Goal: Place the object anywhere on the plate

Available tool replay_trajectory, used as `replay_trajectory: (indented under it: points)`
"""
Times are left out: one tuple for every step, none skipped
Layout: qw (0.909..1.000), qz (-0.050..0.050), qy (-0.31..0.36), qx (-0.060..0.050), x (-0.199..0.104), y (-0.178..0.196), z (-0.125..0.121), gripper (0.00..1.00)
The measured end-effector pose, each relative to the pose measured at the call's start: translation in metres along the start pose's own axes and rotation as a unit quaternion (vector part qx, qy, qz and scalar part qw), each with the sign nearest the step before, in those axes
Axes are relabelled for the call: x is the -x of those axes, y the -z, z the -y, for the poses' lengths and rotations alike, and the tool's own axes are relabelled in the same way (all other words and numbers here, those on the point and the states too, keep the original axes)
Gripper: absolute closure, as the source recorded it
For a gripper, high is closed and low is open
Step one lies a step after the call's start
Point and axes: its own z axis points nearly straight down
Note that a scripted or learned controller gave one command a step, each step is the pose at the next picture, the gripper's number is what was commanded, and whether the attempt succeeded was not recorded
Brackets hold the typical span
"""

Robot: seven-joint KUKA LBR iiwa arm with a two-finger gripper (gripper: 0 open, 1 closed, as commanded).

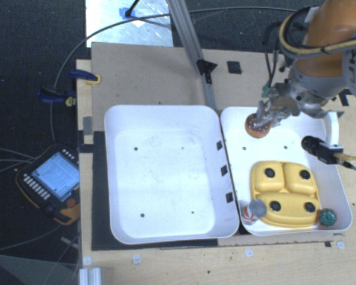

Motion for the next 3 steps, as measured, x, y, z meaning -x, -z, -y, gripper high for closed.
replay_trajectory:
  points:
    - [1.0000, 0.000, 0.000, 0.000, -0.056, 0.000, 0.003, 1.00]
    - [1.0000, 0.000, 0.000, -0.001, -0.110, -0.022, 0.002, 1.00]
    - [1.0000, 0.000, 0.000, -0.001, -0.168, -0.040, 0.001, 1.00]
